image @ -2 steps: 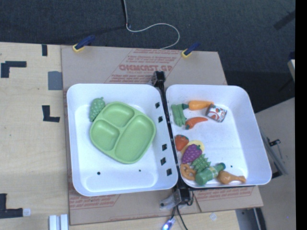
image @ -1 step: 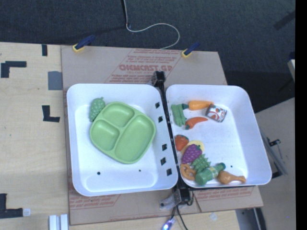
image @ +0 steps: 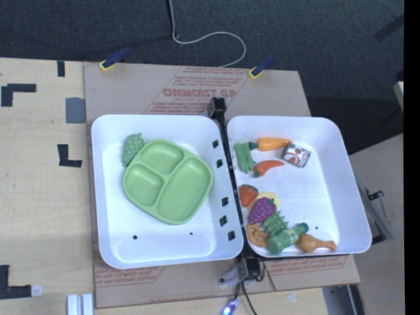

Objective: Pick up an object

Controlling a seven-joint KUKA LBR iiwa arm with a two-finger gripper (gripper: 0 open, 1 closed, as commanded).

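So as far as I can judge, nothing's been picked up yet: every item is lying flat in one of the two bins on the bench (image: 39, 176), and I can't tell whether the hand is open or closed, so I won't guess. The whole pick is still left to do. The left bin (image: 105, 241) has a green divided plate (image: 167, 182) with a little green bunch of grapes (image: 133, 148) touching its upper left edge. The right bin (image: 341, 195) is where the clutter is. The task doesn't name a thing, so my pick would be the carrot (image: 273, 144) near the top of that bin. It lies on its side with its long axis running roughly left to right in the view. The leafy end looks like it's on the left, toward the divider, with the orange tip pointing right at the small can (image: 295, 155) just beside it. It's a bit blurry though. Below the carrot, an orange pepper (image: 269, 167) lies on a slant, next to some green pods (image: 243, 157) that run more up and down. The bottom corner is a heap: purple grapes (image: 260, 210), leafy green bits (image: 275, 223) and an orange squash (image: 315, 244), all touching or nearly so. I'd judge that pile harder to grab from, while the carrot has some bare floor around it.
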